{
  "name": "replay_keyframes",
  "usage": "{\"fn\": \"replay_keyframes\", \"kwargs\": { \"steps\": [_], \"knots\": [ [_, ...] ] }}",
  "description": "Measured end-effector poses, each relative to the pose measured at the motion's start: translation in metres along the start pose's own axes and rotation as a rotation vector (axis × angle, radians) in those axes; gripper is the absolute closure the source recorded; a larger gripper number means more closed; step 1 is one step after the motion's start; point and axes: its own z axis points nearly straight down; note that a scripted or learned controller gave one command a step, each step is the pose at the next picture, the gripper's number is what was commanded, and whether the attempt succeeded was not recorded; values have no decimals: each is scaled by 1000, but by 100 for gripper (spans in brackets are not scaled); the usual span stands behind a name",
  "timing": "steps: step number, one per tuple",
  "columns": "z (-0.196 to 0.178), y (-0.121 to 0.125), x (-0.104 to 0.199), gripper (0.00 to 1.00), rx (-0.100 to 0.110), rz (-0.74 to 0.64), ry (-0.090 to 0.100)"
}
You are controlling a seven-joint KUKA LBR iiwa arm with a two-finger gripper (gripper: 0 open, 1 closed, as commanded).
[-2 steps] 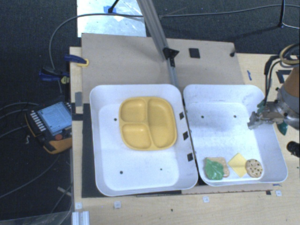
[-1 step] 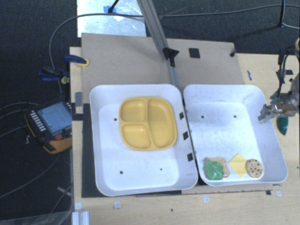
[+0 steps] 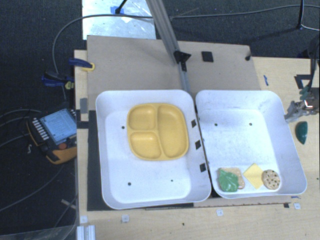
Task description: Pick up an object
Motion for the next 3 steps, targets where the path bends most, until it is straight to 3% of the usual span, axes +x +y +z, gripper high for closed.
{"fn": "replay_keyframes", "kwargs": {
  "steps": [1,3],
  "knots": [
    [2,5,55,100,5,-5,3],
    [43,0,161,100,7,-3,4]
  ]
}}
